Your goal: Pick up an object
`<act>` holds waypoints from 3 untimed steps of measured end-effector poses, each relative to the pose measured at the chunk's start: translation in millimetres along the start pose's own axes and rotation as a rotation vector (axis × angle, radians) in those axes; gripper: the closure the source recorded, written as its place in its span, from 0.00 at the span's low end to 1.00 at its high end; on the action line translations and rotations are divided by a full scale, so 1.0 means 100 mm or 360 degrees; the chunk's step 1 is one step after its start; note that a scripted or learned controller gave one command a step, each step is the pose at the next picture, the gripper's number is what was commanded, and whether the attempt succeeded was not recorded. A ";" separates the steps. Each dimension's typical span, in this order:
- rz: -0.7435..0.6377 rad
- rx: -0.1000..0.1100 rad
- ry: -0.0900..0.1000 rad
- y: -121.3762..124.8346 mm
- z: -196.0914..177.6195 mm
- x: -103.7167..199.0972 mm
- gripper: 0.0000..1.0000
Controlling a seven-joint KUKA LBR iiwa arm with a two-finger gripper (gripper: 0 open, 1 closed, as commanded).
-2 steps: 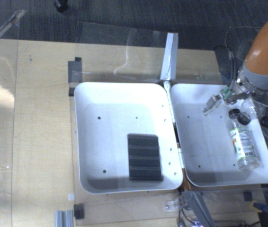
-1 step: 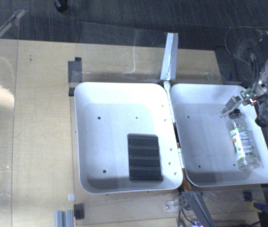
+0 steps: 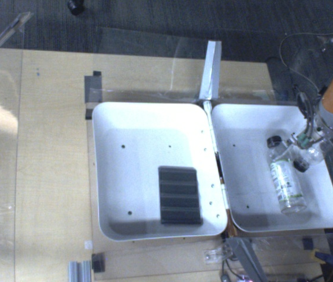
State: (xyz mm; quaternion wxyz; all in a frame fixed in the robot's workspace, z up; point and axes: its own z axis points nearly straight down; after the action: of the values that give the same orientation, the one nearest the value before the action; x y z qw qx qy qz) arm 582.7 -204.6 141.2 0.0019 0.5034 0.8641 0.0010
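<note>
A clear plastic bottle (image 3: 287, 185) with a pale label lies on its side in the right bin (image 3: 243, 157), lengthwise toward the near wall. My gripper (image 3: 287, 153) hangs over the bottle's far end, reaching in from the right below the orange band. Its two dark fingertips (image 3: 273, 140) stand well apart, one up-left and one down-right of the bottle's top. The gripper is open, and I cannot tell whether a finger touches the bottle. In the left bin (image 3: 125, 134) a black ribbed rectangular block (image 3: 179, 195) lies flat near the front.
A metal divider post (image 3: 210, 69) rises at the back between the bins. Cables (image 3: 302, 51) hang at the upper right beside the arm. Pale wooden bench (image 3: 37, 157) surrounds the bins.
</note>
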 end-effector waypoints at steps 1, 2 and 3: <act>-0.0489 -0.0015 -0.0005 0.14 0.50 -0.03 0.00; -0.0080 0.0002 0.0011 0.67 0.52 -0.33 0.00; -0.0090 -0.0002 0.0014 0.70 0.41 -0.30 1.00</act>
State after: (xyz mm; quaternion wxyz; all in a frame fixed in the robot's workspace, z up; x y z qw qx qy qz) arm 658.9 -196.3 100.1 -0.0015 0.4788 0.8779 0.0038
